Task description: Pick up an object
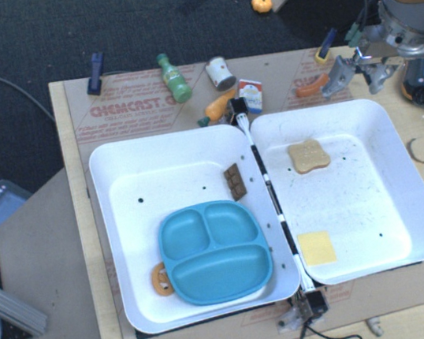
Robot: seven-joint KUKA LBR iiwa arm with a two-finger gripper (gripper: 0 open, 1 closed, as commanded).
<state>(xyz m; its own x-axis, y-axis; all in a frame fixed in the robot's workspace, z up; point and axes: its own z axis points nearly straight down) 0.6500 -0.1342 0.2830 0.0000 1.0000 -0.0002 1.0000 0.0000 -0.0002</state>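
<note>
The claw (356, 74) hangs above the back rim of the right bin (404, 174), with its two fingers apart and nothing between them. "Near to far" is counted from the claw here. The nearest thing to take is the slice of toast (308, 156), which lies flat on the floor of that bin, below the claw and to its left in the view. It looks light, stiff and a little rough, so I judge it will not slip, but it is thin (the fingers must go down at two opposite edges, close to the floor). Farther down in the same bin lies the yellow cheese square (316, 248), very flat and probably soft, so it looks harder to grip. Farther still, in the left bin (124, 218), are the brown chocolate piece (235, 182), the blue divided plate (213, 251) and, touching its edge, a small pretzel (161, 280).
</note>
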